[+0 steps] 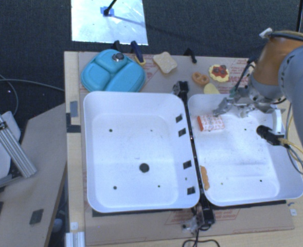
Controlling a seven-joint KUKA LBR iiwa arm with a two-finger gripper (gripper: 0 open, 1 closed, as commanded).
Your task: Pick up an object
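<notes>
At the far left of the bench we see a blue divided plate [112,72] lying behind the left bin [97,138], with a slice of toy bread [165,62] just to its right. The left bin holds a small dark disc [144,167] near its middle. Along the black divider between the bins, a small orange piece [205,178] rests at the right bin's [264,184] left wall. Behind the right bin sit a toy pretzel [200,77], a pale yellow piece [211,89] and a round toy pastry with red topping [219,72]. Inside the right bin, toward its back left, lies a small box [211,122], red and white, lying flat on its side with printed markings we cannot read. The gripper [225,107] hangs just above and behind the box's right end; we cannot tell whether it touches it. At the right, the grey arm [295,71] reaches in.
</notes>
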